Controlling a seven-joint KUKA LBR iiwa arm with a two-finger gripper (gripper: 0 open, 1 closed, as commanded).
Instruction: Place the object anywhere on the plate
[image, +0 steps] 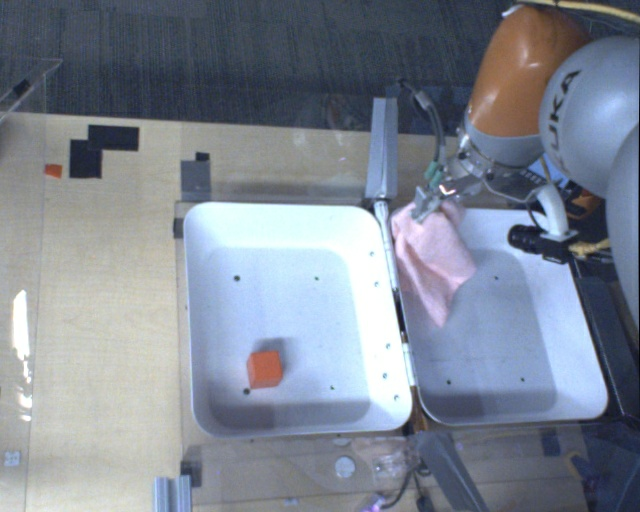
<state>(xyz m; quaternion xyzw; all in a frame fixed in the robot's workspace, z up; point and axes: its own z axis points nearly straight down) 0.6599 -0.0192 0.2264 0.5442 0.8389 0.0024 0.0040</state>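
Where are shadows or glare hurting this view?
Camera view: soft shadow pools along the near wall of the left white bin and under the small orange block; glare streaks mark the wooden bench at far left; the pink cloth stays readable.

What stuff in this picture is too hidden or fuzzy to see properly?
- Gripper: its fingertips are small and blurred against the pink cloth, so the grip is unclear.
- Right bin: the back corner is covered by the arm and the cloth.
- Arm: cut off by the top and right edges.
- Orange block in the left bin: too small for detail.
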